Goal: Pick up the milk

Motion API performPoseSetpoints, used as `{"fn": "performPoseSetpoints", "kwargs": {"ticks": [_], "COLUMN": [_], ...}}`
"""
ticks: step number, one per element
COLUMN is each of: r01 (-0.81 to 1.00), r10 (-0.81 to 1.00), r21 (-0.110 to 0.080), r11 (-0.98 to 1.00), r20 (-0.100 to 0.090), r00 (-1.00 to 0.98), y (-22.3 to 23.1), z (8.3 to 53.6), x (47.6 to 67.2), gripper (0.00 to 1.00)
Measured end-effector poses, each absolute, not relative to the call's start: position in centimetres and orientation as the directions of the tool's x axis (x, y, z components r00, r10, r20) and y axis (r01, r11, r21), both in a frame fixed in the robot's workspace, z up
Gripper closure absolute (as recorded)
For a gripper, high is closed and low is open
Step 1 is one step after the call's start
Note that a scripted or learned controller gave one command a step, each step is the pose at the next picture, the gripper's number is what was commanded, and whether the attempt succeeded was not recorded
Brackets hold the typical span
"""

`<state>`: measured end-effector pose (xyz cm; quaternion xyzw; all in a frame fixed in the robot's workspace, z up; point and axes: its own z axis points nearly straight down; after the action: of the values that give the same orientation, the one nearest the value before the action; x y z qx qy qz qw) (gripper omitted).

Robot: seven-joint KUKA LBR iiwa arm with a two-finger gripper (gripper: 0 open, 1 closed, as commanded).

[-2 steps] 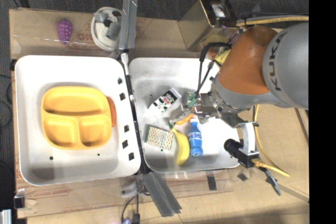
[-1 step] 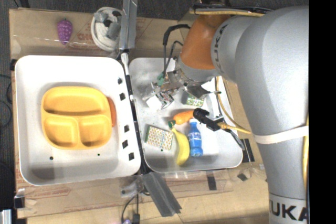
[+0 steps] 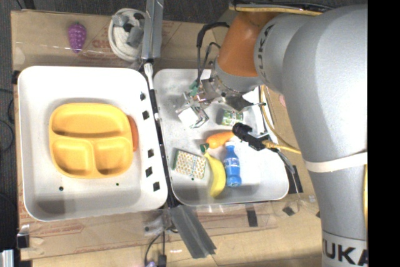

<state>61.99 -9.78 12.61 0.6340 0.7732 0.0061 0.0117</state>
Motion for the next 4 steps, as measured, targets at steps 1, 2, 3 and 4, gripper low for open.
{"fn": "performPoseSetpoints", "kwargs": {"ticks": [1,2,3,4], "r01": [0.999,0.999,0.991,0.959], "r10": [0.999,0.999,0.991,0.959], "r21": [-0.007,-0.007,-0.009,-0.009], "r11": [0.051,0.051,0.134,0.283], "r20": [0.000,0.000,0.002,0.005], "r00": [-0.051,-0.051,-0.134,-0.283], "y": [-7.0,-7.0,-9.7,-10.9], "z": [18.9,18.9,8.7,8.8], "x": [65.7,65.7,60.6,56.1], "gripper": [1.00,0.00,0.00,0.00]}}
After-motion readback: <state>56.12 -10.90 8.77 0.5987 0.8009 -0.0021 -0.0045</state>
